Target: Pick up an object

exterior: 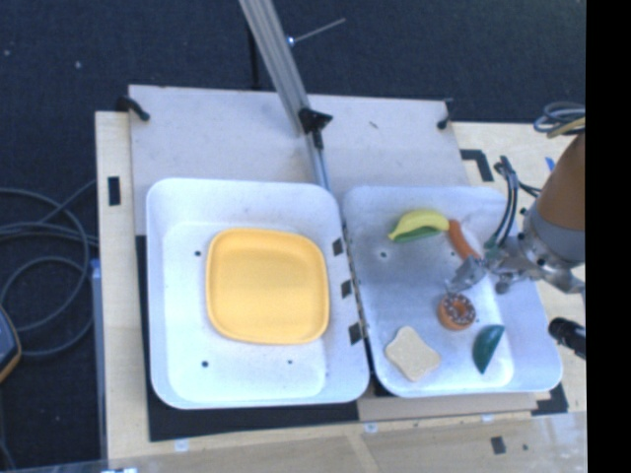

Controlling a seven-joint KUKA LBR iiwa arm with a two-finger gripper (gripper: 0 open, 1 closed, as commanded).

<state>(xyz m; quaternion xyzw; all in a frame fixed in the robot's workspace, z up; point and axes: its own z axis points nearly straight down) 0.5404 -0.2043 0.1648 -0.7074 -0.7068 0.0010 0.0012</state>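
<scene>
Right now we can't tell gripper (463, 282) state; donut (456, 311) at its 6 o'clock, carrot (461, 237) at 12 — could snag wrong obj.

2 bins (246, 200), 1 plate (266, 285), 5 toy foods (418, 225)

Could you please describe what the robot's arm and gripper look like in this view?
The arm shows a broad orange band above a grey wrist section. Dark cables loop beside it. The gripper is pale grey metal with slim fingers on a bulkier grey body.
</scene>
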